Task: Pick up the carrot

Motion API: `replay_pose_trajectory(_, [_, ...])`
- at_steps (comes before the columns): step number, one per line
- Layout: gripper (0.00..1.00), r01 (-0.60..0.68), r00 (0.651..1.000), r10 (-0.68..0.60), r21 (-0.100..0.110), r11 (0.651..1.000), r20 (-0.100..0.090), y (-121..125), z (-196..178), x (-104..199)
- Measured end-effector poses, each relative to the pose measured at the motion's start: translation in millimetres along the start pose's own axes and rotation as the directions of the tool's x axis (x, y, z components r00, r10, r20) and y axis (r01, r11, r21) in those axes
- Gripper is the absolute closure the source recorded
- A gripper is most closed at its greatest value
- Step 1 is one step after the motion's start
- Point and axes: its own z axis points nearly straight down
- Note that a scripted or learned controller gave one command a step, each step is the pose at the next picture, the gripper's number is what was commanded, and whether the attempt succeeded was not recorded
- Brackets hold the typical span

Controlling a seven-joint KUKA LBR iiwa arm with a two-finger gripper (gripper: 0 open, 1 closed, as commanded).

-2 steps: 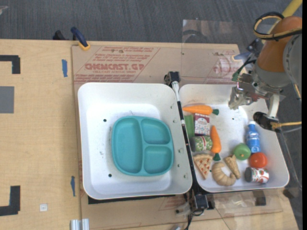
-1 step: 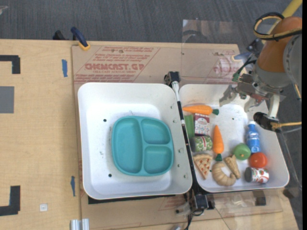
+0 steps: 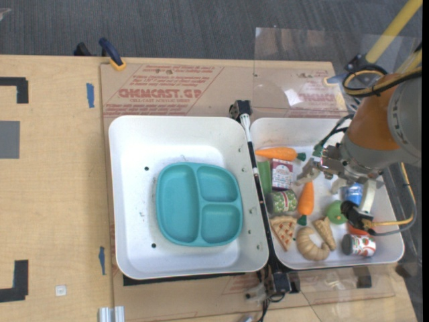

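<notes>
Two carrot-like toys lie in the right bin (image 3: 392, 247). A long orange carrot (image 3: 276, 153) with a green end lies flat near the bin's back left. A smaller orange carrot (image 3: 306, 198) with a dark green tip stands slanted in the middle of the bin. My gripper (image 3: 326, 168) hangs low over the bin, just right of and above the smaller carrot, right of the long one. Nothing shows as held in it. The grey wrist with its orange band (image 3: 372, 127) hides part of the bin's back right.
Crowded around the carrots are a green vegetable (image 3: 264, 176), a dark red packet (image 3: 282, 176), a small jar (image 3: 283, 201), a pizza slice (image 3: 283, 232), a croissant (image 3: 312, 244), a green fruit (image 3: 335, 212), a blue can (image 3: 354, 195) and a red-white can (image 3: 362, 245). The left bin (image 3: 134, 153) bears a teal divided plate (image 3: 199, 203).
</notes>
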Motion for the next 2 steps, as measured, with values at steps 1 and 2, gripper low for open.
replay_pose_trajectory(1, [0.00, -0.044, 0.999, 0.044, -0.005, 0.999, -0.001, -60.1, 1.4, 24.3])
replay_pose_trajectory(2, [1.00, -0.047, 0.999, 0.047, -0.014, 0.999, -0.002, -57.2, -9.8, 24.6])
